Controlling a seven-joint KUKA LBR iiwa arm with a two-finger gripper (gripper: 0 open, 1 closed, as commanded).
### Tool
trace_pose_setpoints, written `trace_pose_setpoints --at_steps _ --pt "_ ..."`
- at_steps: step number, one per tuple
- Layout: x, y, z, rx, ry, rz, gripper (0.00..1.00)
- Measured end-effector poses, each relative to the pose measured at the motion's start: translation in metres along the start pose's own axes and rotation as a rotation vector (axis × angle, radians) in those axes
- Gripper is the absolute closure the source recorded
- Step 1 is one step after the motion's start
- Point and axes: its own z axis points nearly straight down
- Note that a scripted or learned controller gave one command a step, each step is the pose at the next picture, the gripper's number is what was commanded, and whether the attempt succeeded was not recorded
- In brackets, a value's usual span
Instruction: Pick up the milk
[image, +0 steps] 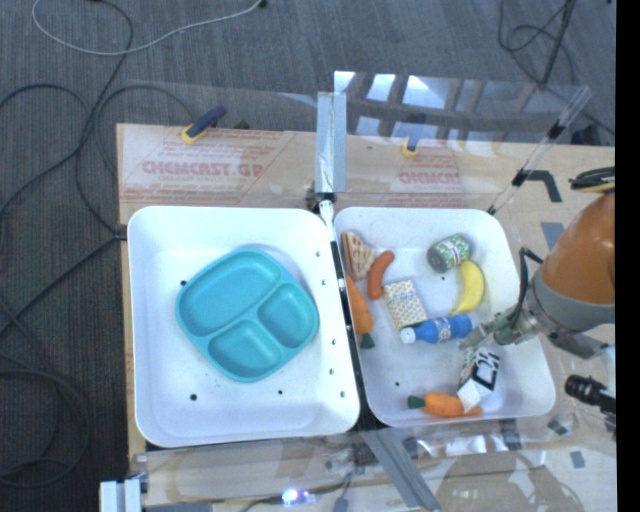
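Orange and nearest the front, a carrot (441, 404) lies along the front wall of the right bin (535, 395). Just behind it and touching its right end, the milk (480, 372), a small white carton with black markings, lies tilted in the bin's front right corner. The gripper (497, 331) hovers just beyond the milk, close above its far end, reaching in from the grey and orange arm (585, 275) at the right. Nothing is seen in its grasp, and whether it is released or clenched cannot be told, for the tip is small and blurred.

Left of the gripper a blue bottle (442, 329) lies on its side, white cap to the left. Behind that sits a pale cracker (404, 302), with a second carrot (359, 306) by the left wall. Farther back a banana (470, 285) curves near the right side, a red sausage (380, 273) lies tilted, and a can (450, 252) rests on its side near the far wall. A wedge of food (352, 247), too small to identify, sits in the far left corner.

A blue plate (248, 313) with three compartments lies in the left bin (150, 400). Beyond both bins runs the brown bench (250, 165) with red lettering.
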Motion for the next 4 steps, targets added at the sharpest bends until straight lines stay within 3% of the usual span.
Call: trace_pose_setpoints --at_steps 1,2,3,4 --pt "0.032 0.015 -0.092 0.024 -0.002 0.227 1.0" --pt "0.01 0.01 -0.059 0.027 -0.003 0.225 1.0" --pt "0.01 0.01 -0.059 0.027 -0.003 0.225 0.0" --pt "0.0 -0.01 0.02 0.016 0.004 -0.113 0.0"
